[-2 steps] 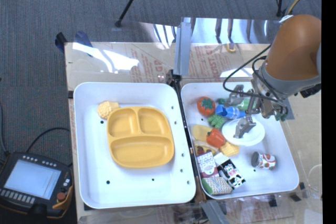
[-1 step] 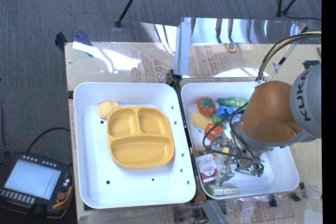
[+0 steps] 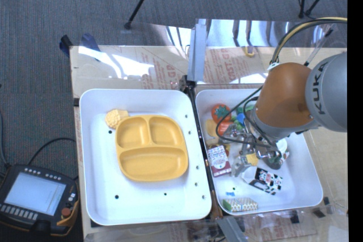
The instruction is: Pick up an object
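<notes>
Gripper (image 3: pixel 245 160) low in right bin (image 3: pixel 315 187), over clutter – can't tell its state from here. Nearest pick: red packet (image 3: pixel 218 159) just beside, cow-print item (image 3: pixel 266 180) near. I'd center on 1 obj, drop straight, avoid snagging neighbors.

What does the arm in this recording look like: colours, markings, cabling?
The arm is grey, with "KUKA" lettered in dark on its side and a broad orange band above the wrist. Yellow and black cables loop over it at the top, and thin dark and green wires run down to the gripper, a cluttered metallic assembly of silver and dark parts.
</notes>
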Action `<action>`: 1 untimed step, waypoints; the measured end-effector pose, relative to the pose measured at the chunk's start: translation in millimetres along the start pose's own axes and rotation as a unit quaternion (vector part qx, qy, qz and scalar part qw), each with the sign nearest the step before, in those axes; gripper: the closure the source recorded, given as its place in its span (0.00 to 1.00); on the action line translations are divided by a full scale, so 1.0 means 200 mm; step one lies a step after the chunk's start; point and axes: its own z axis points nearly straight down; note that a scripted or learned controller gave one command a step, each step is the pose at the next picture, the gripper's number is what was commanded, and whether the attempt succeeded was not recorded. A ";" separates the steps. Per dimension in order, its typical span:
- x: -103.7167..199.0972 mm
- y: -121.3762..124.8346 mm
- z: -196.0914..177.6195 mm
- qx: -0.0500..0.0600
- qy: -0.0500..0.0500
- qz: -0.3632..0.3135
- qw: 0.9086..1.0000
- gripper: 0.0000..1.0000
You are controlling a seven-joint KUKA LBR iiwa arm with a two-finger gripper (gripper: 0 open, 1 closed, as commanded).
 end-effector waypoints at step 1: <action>-0.23 -0.03 0.00 0.000 0.001 0.184 0.983 0.00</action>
